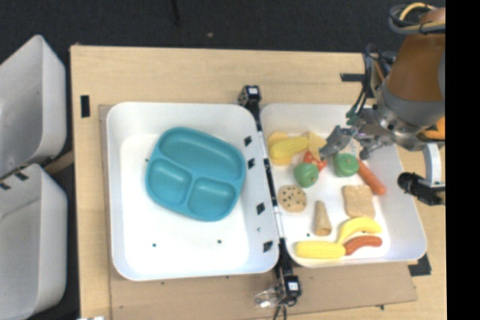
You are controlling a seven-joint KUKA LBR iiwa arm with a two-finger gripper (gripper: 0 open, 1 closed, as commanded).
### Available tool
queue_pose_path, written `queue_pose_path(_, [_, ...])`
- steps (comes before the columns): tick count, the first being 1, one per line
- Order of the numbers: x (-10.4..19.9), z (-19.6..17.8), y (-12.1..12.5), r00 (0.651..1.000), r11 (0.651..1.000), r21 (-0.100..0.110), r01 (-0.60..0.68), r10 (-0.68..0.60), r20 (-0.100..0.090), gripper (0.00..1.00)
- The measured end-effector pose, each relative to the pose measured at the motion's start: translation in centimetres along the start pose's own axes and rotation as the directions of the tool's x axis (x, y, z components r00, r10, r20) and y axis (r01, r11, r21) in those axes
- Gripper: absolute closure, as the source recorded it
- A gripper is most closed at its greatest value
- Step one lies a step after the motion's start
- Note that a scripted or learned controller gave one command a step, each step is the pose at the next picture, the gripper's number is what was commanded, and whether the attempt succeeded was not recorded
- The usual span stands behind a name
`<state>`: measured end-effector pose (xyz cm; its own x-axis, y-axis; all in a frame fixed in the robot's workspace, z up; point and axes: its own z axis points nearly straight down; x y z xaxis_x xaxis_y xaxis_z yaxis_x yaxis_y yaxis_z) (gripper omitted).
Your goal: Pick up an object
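The right bin (405, 217) holds several toy foods: a yellow piece (287, 148), a green pepper (305, 174), a green round piece (346, 164), an orange carrot (370, 178), a cookie (292, 198), a cone (322, 218), a slice of toast (358, 200), a banana (358, 227), a red sausage (363, 242) and a yellow corn cob (320, 249). My gripper (339, 141) hangs low over the bin's upper middle, just above the green round piece and right of the yellow piece. I see nothing held in it.
The left bin (127, 236) carries a blue divided plate (196, 173). A black clip (249, 94) sits at the top of the wall between the bins. White chairs (26, 109) stand off the bench's left side.
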<state>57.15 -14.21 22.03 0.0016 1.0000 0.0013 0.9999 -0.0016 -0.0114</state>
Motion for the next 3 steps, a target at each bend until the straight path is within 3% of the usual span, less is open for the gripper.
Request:
queue_pose_path(1, [0.0,-0.7,0.2,1.000,1.000,-0.012,0.003,-0.003,0.002,0.00])
queue_pose_path(3, [-0.5,9.7,-0.2,1.000,1.000,-0.008,0.000,0.000,0.002,0.00])
